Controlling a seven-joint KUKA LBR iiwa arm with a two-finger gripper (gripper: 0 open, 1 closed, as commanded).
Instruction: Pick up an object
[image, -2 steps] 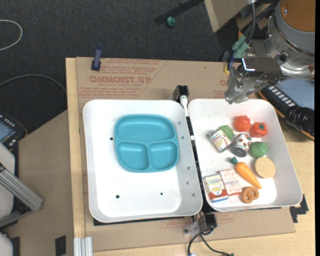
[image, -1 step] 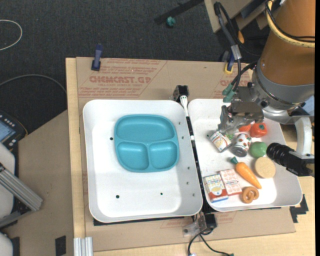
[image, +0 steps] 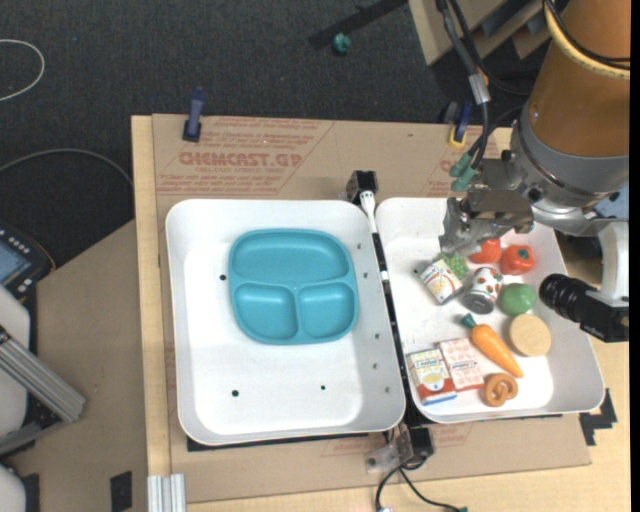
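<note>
Two shallow white plastic bins are seen side by side on a cardboard-covered desk (image: 300, 150). In the left bin (image: 200, 330) a turquoise three-compartment plastic tray (image: 293, 283) is placed slightly above centre, with its large compartment toward twelve o'clock and its two small compartments toward six o'clock.

The right bin (image: 410, 225) is filled with small toy groceries. Toward its twelve o'clock side the grey arm with the orange band (image: 585, 70) is lowered, and its metal two-finger gripper (image: 470, 235) is positioned over the upper cluster of items. How far the jaws are spread, and whether anything is caught between them, cannot be told, since the fingertips are lost among the objects.

Just beside the gripper, at its four o'clock, a small red toy tomato (image: 516, 259) is found; a small green-and-white carton (image: 438, 279) is seen at its seven o'clock. A small silver toy can (image: 482, 290) is set between the carton and a round green toy (image: 517, 299). Toward six o'clock from these, an orange toy carrot (image: 494, 346) is laid diagonally, with a round beige disc (image: 531, 336) just beside it at three o'clock. Near the bin's six o'clock edge, two small red-and-white boxes (image: 446, 368) are placed touching each other, and a brown pretzel-shaped toy (image: 498, 388) is seen at their three o'clock.
</note>
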